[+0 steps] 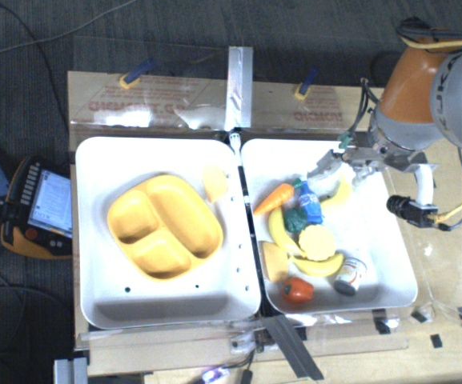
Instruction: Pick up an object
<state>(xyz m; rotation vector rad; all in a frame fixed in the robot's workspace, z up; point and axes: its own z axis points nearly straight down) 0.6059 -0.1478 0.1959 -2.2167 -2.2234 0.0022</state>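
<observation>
The right bin (391,238) holds a pile of toy food. An orange carrot (272,198) lies at its upper left. Beside it are a blue packet (310,207) and a green piece (295,219). A banana (278,230) curves under them. A round yellow disc (318,242) rests on a second banana (320,265). A red pepper (298,290) and a small can (349,274) lie near the front wall. My gripper (332,166) hangs low over the bin's upper middle, just above a whitish item (323,186) and the blue packet. Nothing visible is held.
The left bin (94,278) carries a yellow divided plate (164,224) and a pale yellow piece (214,181). A metal divider (239,86) stands behind the bins. The arm's orange band (411,86) and a black cable fitting (411,208) hang over the right bin's right rim.
</observation>
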